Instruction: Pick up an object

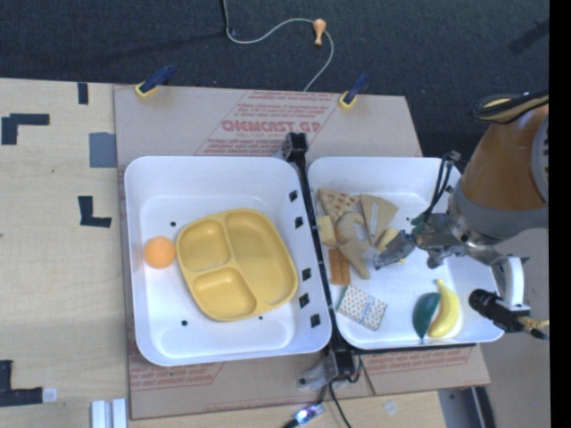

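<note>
While the gripper [390, 258] hangs low over the middle of the right bin [406, 169], whether its jaws are spread or pressed together cannot be told, and nothing shows between them; its tip sits just right of a heap of tan and beige pieces [352, 226] crowding the bin's left wall, with a patterned packet [361, 308] near the near-left corner and a banana [445, 310] against a green object [426, 314] by the near edge; bare floor lies along the far right. Left bin [147, 185]: a yellow divided tray [236, 263] fills the middle, an orange ball [160, 253] touching its left side.
</note>
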Controlling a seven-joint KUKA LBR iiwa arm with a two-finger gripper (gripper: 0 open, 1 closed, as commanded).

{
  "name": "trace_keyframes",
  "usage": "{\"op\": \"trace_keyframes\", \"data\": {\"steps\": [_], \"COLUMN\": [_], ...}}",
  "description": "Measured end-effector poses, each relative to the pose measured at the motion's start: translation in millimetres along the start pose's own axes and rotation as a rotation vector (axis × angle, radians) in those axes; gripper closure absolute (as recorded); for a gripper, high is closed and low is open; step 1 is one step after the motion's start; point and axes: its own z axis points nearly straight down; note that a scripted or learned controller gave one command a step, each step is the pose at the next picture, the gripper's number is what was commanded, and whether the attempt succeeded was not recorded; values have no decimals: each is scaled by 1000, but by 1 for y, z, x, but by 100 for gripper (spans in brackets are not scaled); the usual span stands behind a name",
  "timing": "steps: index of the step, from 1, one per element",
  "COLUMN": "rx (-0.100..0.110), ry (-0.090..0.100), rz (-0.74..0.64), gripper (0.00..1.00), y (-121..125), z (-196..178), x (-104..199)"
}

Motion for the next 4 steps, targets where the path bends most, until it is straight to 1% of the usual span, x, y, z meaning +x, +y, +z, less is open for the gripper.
{"op": "trace_keyframes", "data": {"steps": [1, 3, 4], "rx": [-13, -8, -13], "ry": [-2, -1, -3], "rz": [-4, -4, -4], "gripper": [0, 0, 0], "y": [3, 13, 13], "z": [-6, 85, 110], "x": [0, -1, -1]}}
